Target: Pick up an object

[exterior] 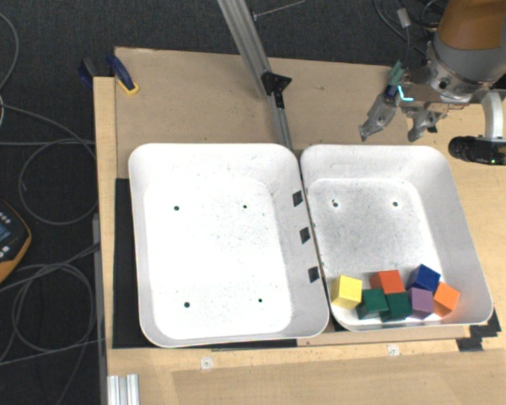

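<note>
Nearest, at the frame's lower right, the blocks (394, 293) huddle in the right bin (460, 218) (yellow, green, orange, blue, purple). Far above them, upper right, my gripper (399, 126) hangs with fingers apart, holding nothing. I judge the approach is yet to start: descend toward that cluster.

bins (211, 163) matt white plastic, speckled; bench (194, 91) bare wood; pole (249, 40) brushed metal.

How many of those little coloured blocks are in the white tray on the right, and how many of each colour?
Yellow cube block: 1
Red-orange cube block: 1
Blue cube block: 1
Purple cube block: 1
Orange cube block: 1
Green cube blocks and: 2
Total: 7, all clustered at the near edge of the right white bin.
</note>
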`<state>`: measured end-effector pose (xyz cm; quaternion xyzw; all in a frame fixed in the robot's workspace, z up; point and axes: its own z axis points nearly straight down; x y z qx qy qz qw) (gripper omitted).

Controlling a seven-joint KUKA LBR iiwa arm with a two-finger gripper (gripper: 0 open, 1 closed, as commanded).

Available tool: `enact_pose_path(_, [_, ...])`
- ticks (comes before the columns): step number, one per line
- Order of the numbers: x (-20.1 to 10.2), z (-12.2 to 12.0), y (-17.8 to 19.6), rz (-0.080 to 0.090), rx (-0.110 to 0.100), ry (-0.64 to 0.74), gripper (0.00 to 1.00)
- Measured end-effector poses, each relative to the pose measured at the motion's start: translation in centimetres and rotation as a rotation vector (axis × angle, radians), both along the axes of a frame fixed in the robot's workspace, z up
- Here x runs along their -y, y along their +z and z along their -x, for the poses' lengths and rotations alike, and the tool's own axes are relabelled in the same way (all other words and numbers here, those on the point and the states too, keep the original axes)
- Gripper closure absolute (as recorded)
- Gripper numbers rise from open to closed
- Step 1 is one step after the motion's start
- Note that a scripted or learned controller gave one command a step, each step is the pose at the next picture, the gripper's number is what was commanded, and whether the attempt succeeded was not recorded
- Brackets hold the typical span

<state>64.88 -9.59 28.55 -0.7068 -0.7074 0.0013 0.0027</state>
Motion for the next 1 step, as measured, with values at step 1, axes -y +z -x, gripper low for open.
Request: enact_pose_path(1, [0.00,-0.06,0.24,0.000,0.004,0.000,0.00])
